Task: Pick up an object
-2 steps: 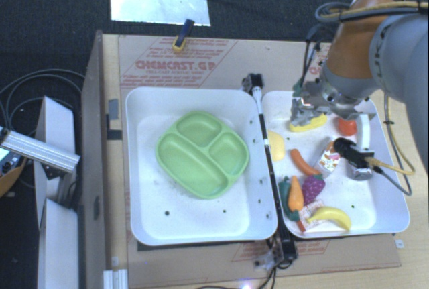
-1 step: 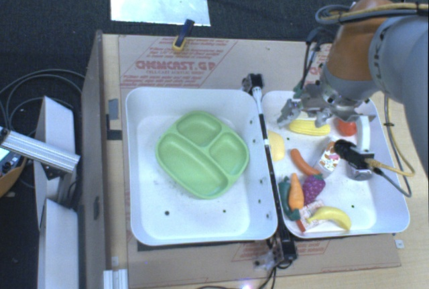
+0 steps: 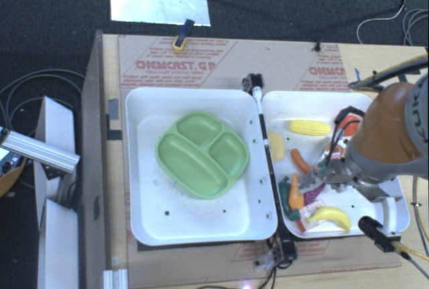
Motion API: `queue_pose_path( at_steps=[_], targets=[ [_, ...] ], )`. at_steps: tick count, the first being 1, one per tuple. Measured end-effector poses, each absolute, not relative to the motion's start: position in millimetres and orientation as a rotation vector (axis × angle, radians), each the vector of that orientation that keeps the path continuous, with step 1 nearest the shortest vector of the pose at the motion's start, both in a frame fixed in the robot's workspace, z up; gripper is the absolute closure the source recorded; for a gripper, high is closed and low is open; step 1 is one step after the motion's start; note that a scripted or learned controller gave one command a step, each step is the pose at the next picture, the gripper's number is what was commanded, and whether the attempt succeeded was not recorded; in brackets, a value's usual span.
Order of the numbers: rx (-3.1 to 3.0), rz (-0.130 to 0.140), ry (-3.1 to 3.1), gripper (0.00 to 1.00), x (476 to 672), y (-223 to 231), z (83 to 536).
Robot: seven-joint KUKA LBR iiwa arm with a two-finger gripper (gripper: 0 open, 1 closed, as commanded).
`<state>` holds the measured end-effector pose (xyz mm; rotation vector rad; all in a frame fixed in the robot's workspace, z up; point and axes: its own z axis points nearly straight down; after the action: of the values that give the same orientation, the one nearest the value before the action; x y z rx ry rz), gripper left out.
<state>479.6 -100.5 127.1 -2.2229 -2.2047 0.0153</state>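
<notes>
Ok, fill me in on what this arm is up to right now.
The arm reaches from the right into the right bin, its pincer low over a pile of toy food near the bin's front left. A carrot and a purple piece lie right by the tip, a banana just in front, corn further back. Nothing is clearly gripped yet. The left bin holds a green divided plate.

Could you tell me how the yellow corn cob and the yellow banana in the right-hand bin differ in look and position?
The yellow corn cob lies straight, near the far wall of the right-hand white bin, well apart from the other toy food; the yellow banana is curved and lies at the near edge, crowded against other pieces. The corn cob looks paler and ribbed, the banana smooth. Both are yellow and lie flat.
</notes>
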Motion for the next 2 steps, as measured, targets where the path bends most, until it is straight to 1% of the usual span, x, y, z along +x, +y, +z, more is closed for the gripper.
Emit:
queue_pose_path(
  at_steps=[1, 2],
  targets=[
    [-2.223, -0.002, -2.222, 0.00, 509.3, -106, 82],
    [-2.222, -0.004, -2.224, 1.00, 509.8, -105, 95]
  ],
)
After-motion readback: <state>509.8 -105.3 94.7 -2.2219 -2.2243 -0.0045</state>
